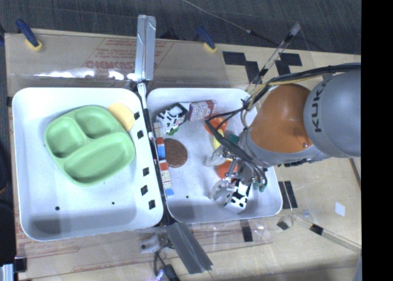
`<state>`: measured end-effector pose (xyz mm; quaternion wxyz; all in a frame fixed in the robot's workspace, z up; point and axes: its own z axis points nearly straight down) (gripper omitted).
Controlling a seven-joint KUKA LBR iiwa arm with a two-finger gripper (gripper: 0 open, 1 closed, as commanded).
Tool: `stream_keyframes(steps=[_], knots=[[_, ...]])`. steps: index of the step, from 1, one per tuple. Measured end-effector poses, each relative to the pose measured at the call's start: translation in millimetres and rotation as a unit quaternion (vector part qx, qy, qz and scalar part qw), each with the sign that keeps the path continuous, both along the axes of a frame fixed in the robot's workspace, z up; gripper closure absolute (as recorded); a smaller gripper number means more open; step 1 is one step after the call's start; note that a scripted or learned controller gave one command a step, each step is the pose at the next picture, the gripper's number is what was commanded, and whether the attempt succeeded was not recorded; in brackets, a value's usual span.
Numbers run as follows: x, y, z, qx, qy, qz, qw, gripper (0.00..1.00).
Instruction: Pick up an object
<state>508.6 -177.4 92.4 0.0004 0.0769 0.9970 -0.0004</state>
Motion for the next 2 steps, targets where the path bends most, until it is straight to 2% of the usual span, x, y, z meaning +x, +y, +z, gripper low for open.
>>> stream_keyframes(steps=[1,2], knots=[[5.2,14.9,-0.5,0.0005,0.000,-0.019,0.9998,0.00],[29.6,57.3,-0.2,0.0009,-0.001,-0.011,0.9999,0.00]])
